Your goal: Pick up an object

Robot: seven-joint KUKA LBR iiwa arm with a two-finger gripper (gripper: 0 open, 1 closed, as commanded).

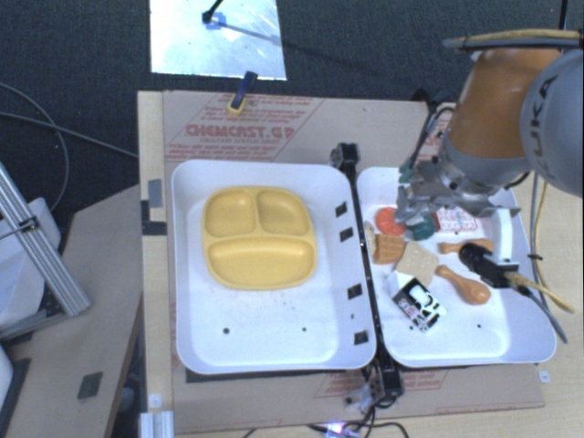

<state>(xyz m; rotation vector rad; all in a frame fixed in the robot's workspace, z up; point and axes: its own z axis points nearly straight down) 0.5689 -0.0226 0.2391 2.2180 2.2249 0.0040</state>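
— Claw (pixel 415 215) first: where does it sit, and has it got anything?

— Low in the right bin (pixel 456 340), just beside the red disc (pixel 387 219), on the disc's arm side. I cannot tell how far open it stands, and nothing shows as caught in it.

— So the disc is the likeliest pick?

— I judge so, since it is the closest thing. The trouble is the crowd. A tan waffle piece (pixel 390 248) lies just on the front side of the disc, touching or almost; I cannot tell which. A cream square (pixel 420 261) sits a little farther from the disc, toward the front and the arm. A printed card (pixel 454 221) lies past the claw from the disc.

— How to do it well?

— Centre over the disc, come straight down, and close across its width so the waffle piece is not nipped too. The disc looks flat, so go right down to the bin floor, or it may slip out.

— And farther out?

— A wooden pear-shaped piece (pixel 464 286) and a black-and-white block (pixel 418 305) lie well apart from the disc, toward the front. Across the divider from the disc, a yellow divided plate (pixel 258 237) lies in the left bin (pixel 265 331).
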